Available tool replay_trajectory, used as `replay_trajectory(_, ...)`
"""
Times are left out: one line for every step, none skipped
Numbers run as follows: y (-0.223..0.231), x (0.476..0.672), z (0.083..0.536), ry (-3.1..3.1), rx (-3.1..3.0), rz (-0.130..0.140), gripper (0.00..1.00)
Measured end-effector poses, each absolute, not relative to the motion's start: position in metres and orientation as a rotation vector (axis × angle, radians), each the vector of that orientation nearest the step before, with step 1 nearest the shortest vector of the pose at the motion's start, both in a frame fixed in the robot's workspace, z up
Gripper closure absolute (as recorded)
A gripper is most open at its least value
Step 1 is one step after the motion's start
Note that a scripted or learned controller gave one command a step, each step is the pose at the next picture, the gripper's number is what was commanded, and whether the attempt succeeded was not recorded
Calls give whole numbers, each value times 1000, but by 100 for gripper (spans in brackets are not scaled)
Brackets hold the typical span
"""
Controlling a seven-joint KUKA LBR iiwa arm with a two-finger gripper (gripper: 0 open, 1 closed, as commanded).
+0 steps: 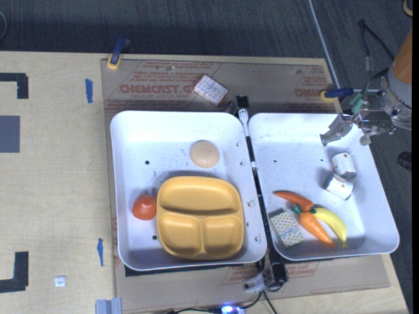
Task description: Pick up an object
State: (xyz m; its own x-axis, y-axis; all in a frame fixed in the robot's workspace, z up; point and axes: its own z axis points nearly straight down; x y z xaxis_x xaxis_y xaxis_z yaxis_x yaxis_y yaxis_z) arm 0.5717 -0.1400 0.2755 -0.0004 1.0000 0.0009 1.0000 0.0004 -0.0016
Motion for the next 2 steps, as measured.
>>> replay_trajectory(-194,574,145,-2220,-2221,2,0)
replay_trajectory(-165,542,86,-2224,-2222,-3,0)
